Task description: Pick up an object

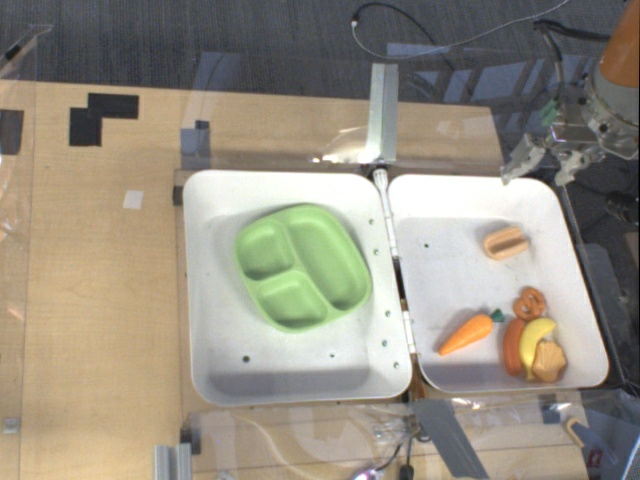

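The right bin (pixel 450 208) holds a toy hot dog (pixel 506 242), an orange carrot (pixel 468 333), a pretzel (pixel 530 301), a yellow banana (pixel 535 336) lying over a red-orange sausage-like piece (pixel 513 348), and a tan pastry (pixel 548 361). My gripper (pixel 545 161) hangs at the bin's far right corner, above the rim, well away from every toy. Its two fingers stand apart with nothing between them.
The left bin (pixel 210 358) carries a green divided plate (pixel 300 266). A metal post (pixel 384 113) rises behind the seam between the bins. Cables run across the dark floor at the top right.
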Controlling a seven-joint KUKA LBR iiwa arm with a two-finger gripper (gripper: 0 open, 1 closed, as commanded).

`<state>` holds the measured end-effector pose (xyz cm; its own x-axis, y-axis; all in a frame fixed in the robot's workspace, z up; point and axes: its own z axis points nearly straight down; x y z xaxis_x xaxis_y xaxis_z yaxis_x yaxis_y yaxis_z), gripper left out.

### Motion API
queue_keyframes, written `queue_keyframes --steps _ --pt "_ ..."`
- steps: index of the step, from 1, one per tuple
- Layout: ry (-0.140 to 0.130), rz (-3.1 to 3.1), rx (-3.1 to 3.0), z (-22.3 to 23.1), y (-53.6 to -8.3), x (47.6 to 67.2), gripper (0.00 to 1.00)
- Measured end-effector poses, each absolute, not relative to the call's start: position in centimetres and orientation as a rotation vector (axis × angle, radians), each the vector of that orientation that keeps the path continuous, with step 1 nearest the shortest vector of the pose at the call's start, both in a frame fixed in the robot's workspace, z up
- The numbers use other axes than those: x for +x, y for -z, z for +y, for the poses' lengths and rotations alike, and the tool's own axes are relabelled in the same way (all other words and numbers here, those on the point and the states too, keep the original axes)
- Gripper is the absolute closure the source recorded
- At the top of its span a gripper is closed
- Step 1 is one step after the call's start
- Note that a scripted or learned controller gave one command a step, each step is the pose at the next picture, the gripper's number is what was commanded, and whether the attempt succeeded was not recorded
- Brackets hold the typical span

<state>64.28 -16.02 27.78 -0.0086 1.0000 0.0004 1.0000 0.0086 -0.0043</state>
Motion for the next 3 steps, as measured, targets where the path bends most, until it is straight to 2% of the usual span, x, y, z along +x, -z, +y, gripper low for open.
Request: queue_keyframes --steps 1,2,3 --pt "-0.001 -2.432 -1.987 -18.7 -13.9 66.7 0.0" --pt "0.005 -2.362 -2.079 -18.6 -8.6 67.2 0.0" --pt "0.005 -2.312 -2.138 -17.1 -8.6 67.2 0.0"
